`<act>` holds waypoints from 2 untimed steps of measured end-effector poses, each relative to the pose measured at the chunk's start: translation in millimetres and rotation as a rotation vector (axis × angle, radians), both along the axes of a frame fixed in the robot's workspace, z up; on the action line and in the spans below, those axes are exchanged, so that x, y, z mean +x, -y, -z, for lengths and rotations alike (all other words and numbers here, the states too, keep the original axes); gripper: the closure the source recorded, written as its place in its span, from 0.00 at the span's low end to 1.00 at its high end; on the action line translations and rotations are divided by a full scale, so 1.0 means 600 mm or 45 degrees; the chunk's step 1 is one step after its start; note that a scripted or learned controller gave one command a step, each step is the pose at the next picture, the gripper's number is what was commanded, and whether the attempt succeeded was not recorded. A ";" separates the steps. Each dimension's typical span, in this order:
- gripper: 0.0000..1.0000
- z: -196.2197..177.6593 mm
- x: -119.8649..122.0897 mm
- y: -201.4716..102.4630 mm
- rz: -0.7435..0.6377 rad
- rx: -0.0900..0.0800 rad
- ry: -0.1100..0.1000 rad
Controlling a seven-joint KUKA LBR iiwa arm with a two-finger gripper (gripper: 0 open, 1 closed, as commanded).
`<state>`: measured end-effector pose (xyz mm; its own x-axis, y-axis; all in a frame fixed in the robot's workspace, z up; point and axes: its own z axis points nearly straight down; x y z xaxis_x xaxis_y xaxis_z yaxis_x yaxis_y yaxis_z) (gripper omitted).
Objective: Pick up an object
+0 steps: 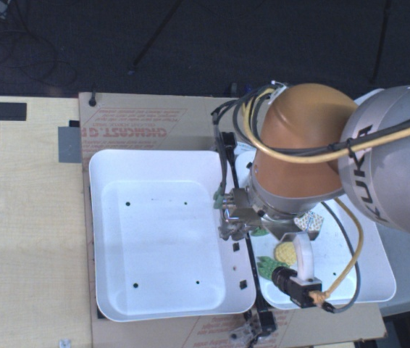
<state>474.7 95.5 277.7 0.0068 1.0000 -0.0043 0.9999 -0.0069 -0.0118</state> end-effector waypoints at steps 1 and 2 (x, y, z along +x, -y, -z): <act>1.00 -0.284 0.004 0.077 -0.003 0.007 0.037; 1.00 -0.300 0.002 -0.023 -0.016 0.006 0.013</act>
